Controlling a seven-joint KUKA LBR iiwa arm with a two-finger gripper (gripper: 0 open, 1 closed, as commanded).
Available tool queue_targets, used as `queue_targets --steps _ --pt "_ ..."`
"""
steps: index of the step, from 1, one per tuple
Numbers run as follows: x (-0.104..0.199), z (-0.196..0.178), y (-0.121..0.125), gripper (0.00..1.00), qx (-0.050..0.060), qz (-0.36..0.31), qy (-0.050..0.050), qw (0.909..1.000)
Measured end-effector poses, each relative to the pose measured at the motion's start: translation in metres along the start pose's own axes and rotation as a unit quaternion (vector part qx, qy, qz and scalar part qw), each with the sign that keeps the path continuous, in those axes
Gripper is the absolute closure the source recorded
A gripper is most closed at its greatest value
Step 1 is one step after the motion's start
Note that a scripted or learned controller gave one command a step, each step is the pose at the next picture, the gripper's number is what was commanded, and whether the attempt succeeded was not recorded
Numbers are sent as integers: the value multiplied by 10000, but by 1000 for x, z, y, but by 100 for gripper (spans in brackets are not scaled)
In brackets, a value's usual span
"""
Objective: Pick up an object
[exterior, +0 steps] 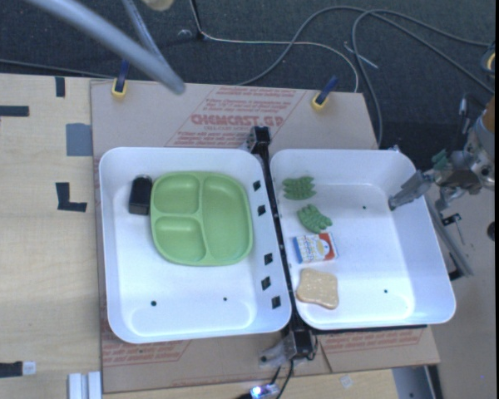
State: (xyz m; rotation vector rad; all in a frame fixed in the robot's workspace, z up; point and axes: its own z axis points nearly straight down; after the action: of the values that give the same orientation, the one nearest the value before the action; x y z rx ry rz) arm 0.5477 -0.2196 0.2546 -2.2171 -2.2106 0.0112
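The hand [403, 194] is seen over the right rim of the right bin [416, 306]; its state cannot be told. The bread slice [318, 289] lies well apart, near the bin's lower left corner.

I see the end effector [407, 191] over the right bin's [416, 302] right rim. Well to its left, four items line that bin's left wall: two leafy pieces [298, 188] [314, 218], a carton [314, 247], a toast slice [317, 288]. Farther left, the left bin [191, 314] holds a divided plate [202, 219], a small block [140, 195] beside it.
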Motion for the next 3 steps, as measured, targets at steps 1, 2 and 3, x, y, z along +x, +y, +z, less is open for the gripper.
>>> queue_targets --steps 1,2,3 --pt "0 -7 2 0 -58 -19 -16 10000" --pt "8 41 7 0 -34 -21 -11 10000" --pt "10 86 3 0 -33 -19 -13 10000"
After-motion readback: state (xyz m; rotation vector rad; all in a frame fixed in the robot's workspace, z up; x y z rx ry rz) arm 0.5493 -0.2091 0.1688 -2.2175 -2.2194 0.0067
